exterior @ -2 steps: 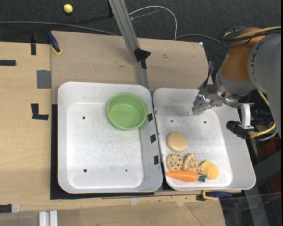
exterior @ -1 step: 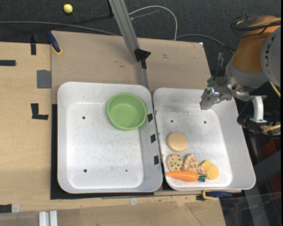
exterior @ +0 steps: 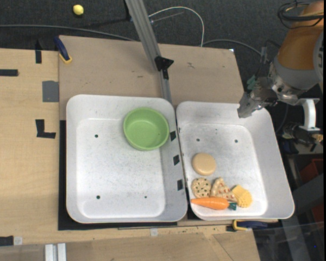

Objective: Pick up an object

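Above right bin's far corner: gripper (exterior: 245, 111) | grip unclear | carrot (exterior: 211, 203) well apart

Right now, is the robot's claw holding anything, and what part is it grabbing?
Nothing is held. The grey two-finger gripper hovers over the right white bin's upper rim, apart from the toy food clustered near that bin's lower edge.

Bowl (exterior: 146, 128) in left bin (exterior: 81, 145); bun (exterior: 204, 164), cookie (exterior: 200, 187), carrot (exterior: 210, 203), corn (exterior: 242, 196) in right bin (exterior: 261, 145).

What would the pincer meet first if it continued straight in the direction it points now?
Probably the bare floor of the right bin near its upper right corner. The pincer points down-left there; the food items lie further away, though depth is unclear.
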`<state>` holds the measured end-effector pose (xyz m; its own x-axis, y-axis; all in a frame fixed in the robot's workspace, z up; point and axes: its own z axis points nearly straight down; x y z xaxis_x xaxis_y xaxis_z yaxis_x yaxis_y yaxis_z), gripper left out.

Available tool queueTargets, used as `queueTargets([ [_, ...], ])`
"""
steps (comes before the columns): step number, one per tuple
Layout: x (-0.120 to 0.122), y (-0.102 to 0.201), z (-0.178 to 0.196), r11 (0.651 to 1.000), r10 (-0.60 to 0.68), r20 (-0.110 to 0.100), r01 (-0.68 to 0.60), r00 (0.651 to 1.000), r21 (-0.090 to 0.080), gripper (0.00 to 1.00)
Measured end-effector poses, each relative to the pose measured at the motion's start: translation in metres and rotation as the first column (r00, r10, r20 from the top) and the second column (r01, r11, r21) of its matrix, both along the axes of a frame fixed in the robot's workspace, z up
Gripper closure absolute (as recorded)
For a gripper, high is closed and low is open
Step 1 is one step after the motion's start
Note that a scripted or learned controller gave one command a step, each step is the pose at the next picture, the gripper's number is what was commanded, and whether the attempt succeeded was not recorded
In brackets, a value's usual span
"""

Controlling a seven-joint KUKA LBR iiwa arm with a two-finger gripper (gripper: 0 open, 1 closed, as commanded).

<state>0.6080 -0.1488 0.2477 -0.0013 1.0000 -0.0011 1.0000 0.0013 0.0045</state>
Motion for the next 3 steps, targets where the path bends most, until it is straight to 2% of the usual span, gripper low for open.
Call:
queueTargets([
  [2, 0.002, 0.117, -0.003, 1.0, 0.006, -0.006, -0.006, 1.0, 0.003, 1.0],
  [3, -0.009, 0.177, -0.016, 1.0, 0.006, -0.008, -0.006, 1.0, 0.003, 1.0],
])
